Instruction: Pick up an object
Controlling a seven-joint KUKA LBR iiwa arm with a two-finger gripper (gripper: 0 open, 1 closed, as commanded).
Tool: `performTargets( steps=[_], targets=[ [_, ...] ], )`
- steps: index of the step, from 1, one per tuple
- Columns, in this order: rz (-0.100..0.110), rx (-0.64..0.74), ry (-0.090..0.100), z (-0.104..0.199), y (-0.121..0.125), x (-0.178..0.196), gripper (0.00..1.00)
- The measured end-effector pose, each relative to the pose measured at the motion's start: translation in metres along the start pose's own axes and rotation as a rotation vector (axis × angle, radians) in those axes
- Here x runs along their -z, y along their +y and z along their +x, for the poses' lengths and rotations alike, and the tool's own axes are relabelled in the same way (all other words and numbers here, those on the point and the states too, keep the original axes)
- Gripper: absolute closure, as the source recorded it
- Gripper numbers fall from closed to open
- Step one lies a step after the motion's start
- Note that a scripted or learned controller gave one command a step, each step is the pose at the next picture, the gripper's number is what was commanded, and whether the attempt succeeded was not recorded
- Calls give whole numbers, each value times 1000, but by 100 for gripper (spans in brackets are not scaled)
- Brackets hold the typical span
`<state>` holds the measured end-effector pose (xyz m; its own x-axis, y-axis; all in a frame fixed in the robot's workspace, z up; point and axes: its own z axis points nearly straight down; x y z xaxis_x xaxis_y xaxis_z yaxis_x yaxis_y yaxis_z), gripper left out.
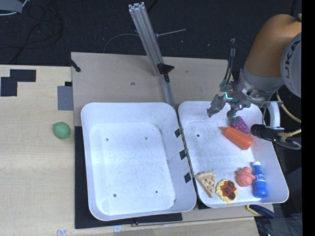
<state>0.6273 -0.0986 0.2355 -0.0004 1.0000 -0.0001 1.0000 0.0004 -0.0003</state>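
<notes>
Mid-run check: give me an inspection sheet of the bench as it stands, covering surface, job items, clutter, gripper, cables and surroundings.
Surface: two white bins side by side, left bin and right bin.
Job's things: in the right bin, orange carrot, purple grapes, pizza slice, round pizza, pink toy, blue bottle.
Clutter: green ball on the bench, left of the bins.
Grippers: gripper over the right bin's far edge, open, holding nothing.
Cables: dark cables behind the bench.
Surroundings: metal rail leaning across the back.

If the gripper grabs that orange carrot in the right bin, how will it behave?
The carrot looks like smooth, hard plastic, so probably stiff, light and a little slippery. Its tapered, rounded shape could roll or pivot if nudged. The purple grapes touch its upper end and may shift with it.
</notes>
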Motion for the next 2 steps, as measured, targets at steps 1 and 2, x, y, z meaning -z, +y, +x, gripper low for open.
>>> performTargets(
  steps=[1,2],
  targets=[
    [0,0,0,0,0,0,0],
    [5,1,1,5,2,-62,0]
  ],
)
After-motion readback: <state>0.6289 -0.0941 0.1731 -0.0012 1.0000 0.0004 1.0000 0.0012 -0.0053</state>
